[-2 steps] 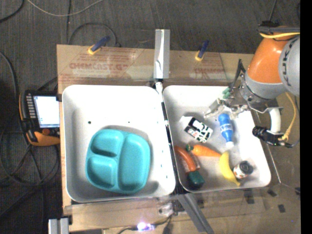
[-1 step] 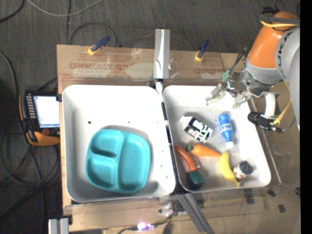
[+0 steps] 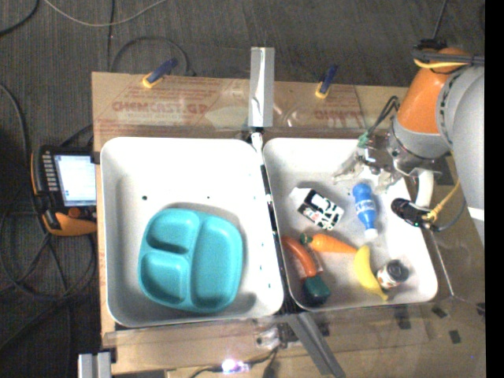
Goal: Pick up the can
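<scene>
I see gripper (image 3: pixel 364 162) at upper right of frame, metal fingers spread over right bin (image 3: pixel 429 290), nothing between them. Can (image 3: pixel 392 274), small cylinder with dark top, sits lower right, touching curved yellow banana (image 3: pixel 364 269). Blue plastic bottle (image 3: pixel 365 207) lies just below gripper. Teal compartment tray (image 3: pixel 191 258) in left bin (image 3: pixel 118 211).
</scene>
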Controlling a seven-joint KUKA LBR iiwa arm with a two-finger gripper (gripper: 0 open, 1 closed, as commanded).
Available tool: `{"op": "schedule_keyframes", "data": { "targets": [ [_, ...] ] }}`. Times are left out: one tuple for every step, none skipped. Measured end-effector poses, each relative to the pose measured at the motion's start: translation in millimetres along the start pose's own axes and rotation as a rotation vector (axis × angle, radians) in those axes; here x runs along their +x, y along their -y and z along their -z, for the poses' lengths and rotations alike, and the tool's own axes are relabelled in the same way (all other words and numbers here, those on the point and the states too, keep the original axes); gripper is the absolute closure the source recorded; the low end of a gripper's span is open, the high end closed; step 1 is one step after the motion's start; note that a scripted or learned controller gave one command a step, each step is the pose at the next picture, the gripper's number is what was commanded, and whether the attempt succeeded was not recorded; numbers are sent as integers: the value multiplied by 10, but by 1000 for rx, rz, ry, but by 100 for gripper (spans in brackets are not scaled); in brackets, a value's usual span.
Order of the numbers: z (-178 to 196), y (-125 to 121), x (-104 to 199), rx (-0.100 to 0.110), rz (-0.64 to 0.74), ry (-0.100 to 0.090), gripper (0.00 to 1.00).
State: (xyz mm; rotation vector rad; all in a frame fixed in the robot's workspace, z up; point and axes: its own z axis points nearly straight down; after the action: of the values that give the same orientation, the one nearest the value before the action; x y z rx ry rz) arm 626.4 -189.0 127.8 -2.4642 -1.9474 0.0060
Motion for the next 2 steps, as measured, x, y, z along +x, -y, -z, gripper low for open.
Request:
{"op": "schedule_keyframes", "data": {
  "targets": [
    [-383, 707, 418, -12, -140, 0, 0],
    [429, 54, 727, -1, -380, 2, 0]
  ]
}}
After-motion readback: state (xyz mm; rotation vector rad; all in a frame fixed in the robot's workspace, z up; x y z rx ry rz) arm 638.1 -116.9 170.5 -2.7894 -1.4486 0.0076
